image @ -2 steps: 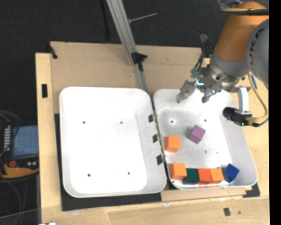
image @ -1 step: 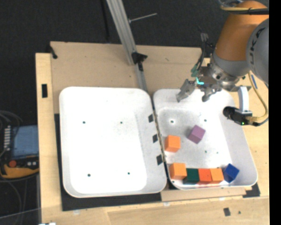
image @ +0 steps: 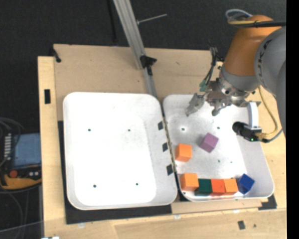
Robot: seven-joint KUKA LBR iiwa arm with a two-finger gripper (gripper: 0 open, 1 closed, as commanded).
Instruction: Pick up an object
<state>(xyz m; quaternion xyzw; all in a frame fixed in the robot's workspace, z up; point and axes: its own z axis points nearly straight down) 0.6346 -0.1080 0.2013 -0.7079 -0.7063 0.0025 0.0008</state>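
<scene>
Purple block (image: 208, 142) lies below spread fingers (image: 193, 105).

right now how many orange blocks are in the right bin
4. One near the bin's left wall; three in the front row, flanking the green block. None seem hidden.

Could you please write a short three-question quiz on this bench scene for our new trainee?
1. True or false: the purple block lies in the same bin as the blue block.
2. Which block lies closest to the divide between the two bins? A) the purple block B) the lone orange block C) the blue block
3. Fill in: the gripper hangs over the ____ bin.

Key
1. True: both are in the right bin.
2. B.
3. Right; its fingers are spread, with nothing between them.
</scene>
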